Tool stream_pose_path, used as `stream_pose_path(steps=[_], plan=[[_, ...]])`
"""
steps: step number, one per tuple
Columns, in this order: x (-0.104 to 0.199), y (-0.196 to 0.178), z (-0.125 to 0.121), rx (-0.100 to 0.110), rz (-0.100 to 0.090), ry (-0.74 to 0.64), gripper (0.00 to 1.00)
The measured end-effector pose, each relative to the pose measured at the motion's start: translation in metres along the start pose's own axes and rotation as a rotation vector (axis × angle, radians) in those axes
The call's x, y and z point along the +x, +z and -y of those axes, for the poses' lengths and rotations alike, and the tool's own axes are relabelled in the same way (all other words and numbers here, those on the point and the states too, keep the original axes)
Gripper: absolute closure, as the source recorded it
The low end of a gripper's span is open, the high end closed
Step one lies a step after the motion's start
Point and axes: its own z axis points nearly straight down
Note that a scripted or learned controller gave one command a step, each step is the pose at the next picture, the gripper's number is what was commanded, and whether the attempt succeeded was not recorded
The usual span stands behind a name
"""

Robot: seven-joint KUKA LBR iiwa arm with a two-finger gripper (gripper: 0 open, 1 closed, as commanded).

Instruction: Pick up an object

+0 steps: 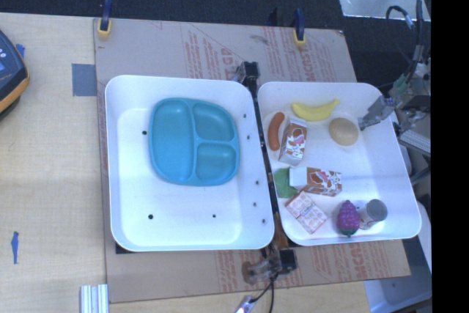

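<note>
The jaws (370, 118) hung at the right bin's (388, 165) far right edge beside a tan ball (343, 131); their opening could not be told. Carton (294, 142) and packet (324, 181) print was unreadable; red cardboard (220, 48) lettering too.

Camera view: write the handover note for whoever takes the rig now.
Gripper: at the right bin's far right rim, beside the round tan ball; nothing seen held.
Right bin contents: yellow banana, reddish-brown sausage, small red-and-white carton, green flat piece, printed packets, purple grape bunch, small grey can.
Left bin: blue sectioned plastic tray.
Done: nothing picked.
Left: grasp and lift one object; the tan ball looks nearest.
</note>
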Motion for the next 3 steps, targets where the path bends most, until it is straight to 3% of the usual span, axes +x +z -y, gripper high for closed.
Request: stream_pose_path(steps=[2,3], plan=[[-0.013,0.178,-0.101,0.004,0.0,-0.003,0.0],[-0.013,0.167,-0.102,0.003,0.0,-0.006,1.0]])
